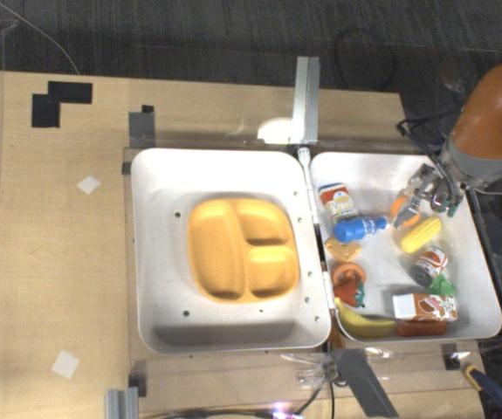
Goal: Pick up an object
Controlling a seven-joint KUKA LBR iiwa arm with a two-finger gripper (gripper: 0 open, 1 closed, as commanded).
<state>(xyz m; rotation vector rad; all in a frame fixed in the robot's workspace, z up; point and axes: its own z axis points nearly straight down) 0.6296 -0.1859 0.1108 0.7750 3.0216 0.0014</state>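
yellow corn cob (pixel 421 232) in right bin (pixel 486 269)

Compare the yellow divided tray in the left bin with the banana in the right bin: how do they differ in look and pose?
The yellow tray is broad, rounded-square and split into compartments; the banana is slim and curved. The tray sits mid-bin, apart from the walls; the banana lies along its bin's near edge, crowded by other toys. Both are yellow.
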